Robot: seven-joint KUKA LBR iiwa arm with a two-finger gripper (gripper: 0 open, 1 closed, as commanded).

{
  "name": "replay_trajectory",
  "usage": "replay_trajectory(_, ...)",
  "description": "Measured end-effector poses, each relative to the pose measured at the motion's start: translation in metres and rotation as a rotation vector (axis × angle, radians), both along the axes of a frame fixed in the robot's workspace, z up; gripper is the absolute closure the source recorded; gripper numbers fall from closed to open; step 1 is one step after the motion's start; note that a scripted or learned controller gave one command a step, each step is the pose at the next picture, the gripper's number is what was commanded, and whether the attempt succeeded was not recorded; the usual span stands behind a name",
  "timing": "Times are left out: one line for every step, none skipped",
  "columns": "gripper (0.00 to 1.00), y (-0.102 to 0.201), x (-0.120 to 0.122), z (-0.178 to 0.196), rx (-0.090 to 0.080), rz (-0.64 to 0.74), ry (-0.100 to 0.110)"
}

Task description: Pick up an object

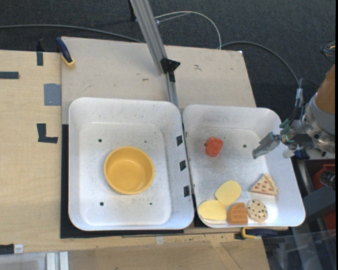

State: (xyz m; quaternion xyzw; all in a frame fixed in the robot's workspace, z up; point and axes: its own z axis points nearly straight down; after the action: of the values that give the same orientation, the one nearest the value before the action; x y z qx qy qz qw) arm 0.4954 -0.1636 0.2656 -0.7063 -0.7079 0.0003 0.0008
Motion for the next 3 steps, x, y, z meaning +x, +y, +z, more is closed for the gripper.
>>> replay_trajectory(0.0, 0.0, 0.0, 0.0, 0.0, 0.0, 0.0)
replay_trajectory(0.0, 0.001, -0.001, -0.064, 0.001, -0.001, 0.007)
replay_trajectory(0.0, -0.004, -0.007, -0.126, 0.001, -0.002, 0.007)
